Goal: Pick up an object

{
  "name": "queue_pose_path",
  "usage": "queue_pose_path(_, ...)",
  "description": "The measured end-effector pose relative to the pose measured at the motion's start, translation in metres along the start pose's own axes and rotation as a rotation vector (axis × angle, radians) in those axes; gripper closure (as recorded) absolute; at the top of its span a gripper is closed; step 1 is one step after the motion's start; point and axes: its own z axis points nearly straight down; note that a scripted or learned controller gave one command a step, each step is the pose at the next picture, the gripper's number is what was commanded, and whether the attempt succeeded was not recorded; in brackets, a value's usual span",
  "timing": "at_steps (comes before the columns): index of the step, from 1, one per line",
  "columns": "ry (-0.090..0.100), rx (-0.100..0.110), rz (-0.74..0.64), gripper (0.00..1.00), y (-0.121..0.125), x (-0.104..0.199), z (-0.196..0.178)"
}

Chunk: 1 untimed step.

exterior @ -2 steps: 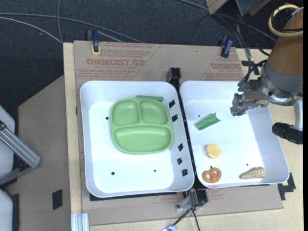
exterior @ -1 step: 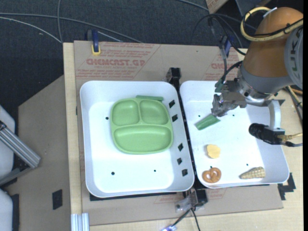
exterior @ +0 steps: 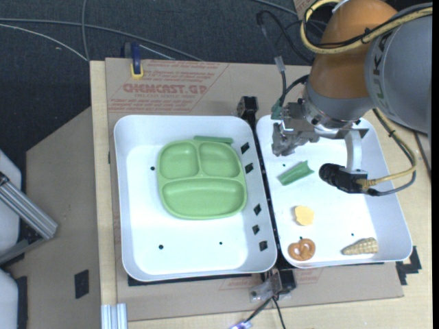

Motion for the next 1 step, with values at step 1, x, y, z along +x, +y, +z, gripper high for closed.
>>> queue_pose_path(1, 0.0, 0.001, 0.001, 1.0, 0.0116, 0.0476, 0.0018)
